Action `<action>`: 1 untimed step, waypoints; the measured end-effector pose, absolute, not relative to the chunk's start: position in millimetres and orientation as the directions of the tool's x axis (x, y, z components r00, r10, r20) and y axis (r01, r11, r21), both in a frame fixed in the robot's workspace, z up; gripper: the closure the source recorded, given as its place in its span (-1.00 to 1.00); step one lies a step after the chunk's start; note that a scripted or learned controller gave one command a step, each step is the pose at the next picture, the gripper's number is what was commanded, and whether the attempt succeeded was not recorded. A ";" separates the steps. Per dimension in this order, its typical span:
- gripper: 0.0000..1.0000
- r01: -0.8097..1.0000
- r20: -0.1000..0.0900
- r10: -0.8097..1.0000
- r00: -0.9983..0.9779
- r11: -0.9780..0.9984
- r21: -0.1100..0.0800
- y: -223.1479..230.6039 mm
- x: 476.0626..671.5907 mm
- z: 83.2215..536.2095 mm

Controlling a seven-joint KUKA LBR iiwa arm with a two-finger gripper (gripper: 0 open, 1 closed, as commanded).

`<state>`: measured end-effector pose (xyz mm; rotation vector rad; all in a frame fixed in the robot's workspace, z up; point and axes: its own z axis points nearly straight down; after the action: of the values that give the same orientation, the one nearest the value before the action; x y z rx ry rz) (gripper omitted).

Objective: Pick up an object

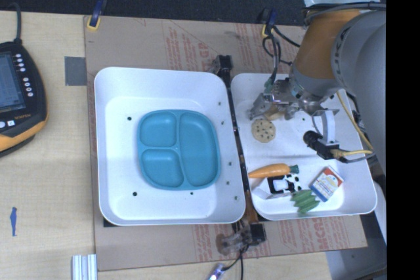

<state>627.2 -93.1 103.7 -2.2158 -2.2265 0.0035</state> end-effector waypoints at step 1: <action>-1.00 1.000 0.001 1.000 -0.004 0.004 -0.007 -95.3 655.4 91.1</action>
<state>655.4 -95.3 91.1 -2.2136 -2.2219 0.0065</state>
